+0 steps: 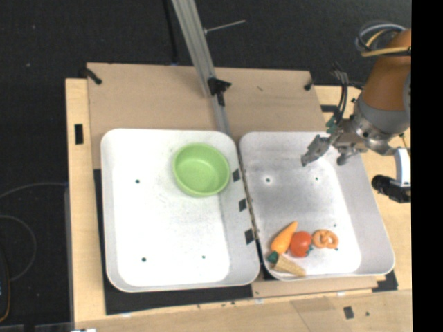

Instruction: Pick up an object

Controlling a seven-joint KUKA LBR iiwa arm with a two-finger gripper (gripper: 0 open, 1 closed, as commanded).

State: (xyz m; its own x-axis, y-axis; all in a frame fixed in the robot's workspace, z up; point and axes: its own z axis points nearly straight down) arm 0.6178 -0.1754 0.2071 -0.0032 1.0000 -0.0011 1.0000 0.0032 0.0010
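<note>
Nearest, in the right bin's [360,206] front corner, a cluster lies touching: tan cone [287,266], orange carrot [283,238], red tomato [300,244], glazed pretzel [325,238]. Farther back, the gripper [325,152] hovers spread apart, grasping nothing. A green bowl [201,169] sits in the left bin [124,206].

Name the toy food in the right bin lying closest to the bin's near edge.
The cone, pale and lying at the near rim, in front of the carrot, tomato and pretzel.

A grey arm [382,113] is seen with an orange band [387,81] above the wrist, looped cables [377,37] by it, and a dark two-finger gripper [327,151].
</note>
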